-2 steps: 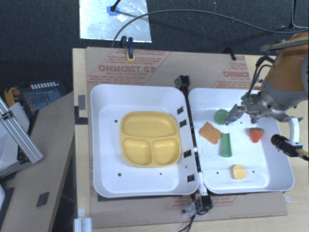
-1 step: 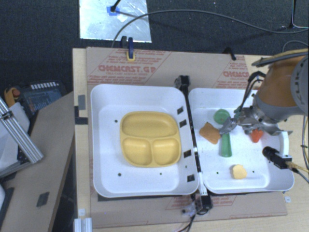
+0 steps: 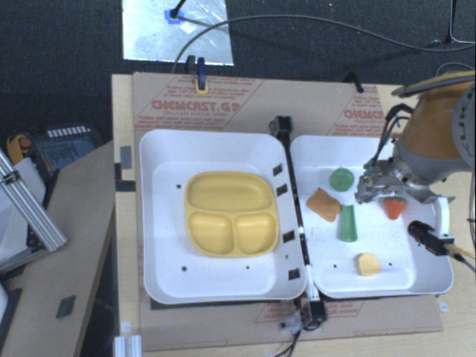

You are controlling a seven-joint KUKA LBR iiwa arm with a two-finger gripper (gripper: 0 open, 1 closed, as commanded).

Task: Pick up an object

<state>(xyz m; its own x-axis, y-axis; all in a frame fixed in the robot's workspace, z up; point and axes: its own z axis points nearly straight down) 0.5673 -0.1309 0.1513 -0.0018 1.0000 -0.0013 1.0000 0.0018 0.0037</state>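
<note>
- Orange-red piece (image 3: 394, 207) lay in the right bin (image 3: 424, 277), near its right wall and just beside the hand (image 3: 374, 190); I judged it the likeliest target, since the hand hung almost against its left edge.
- Hand sat low over the right bin's upper middle, reached in from the right under the grey arm with its orange band (image 3: 440, 125). Whether it was spread or pressed together could not be told at this slant, and nothing showed as pinched.
- Green round piece (image 3: 341, 178) lay just left of the hand, with a tan wedge (image 3: 324, 204) below it and a green stick (image 3: 347, 222) upright in the view beside that wedge, touching or nearly so.
- Yellow lump (image 3: 367, 264) rested apart from the rest, toward the bin's near edge, so it looked the easiest to reach without nudging a neighbour.
- Loose pieces were scattered across the right bin, presumably so each could be taken singly.
- Yellow divided tray (image 3: 229, 213) sat in the middle of the left bin (image 3: 160, 199), well apart from the hand; it seemed too broad to be the pick.
- Both bins stood side by side on a cardboard sheet (image 3: 245, 99) on the tabletop, which likely kept them steady.
</note>
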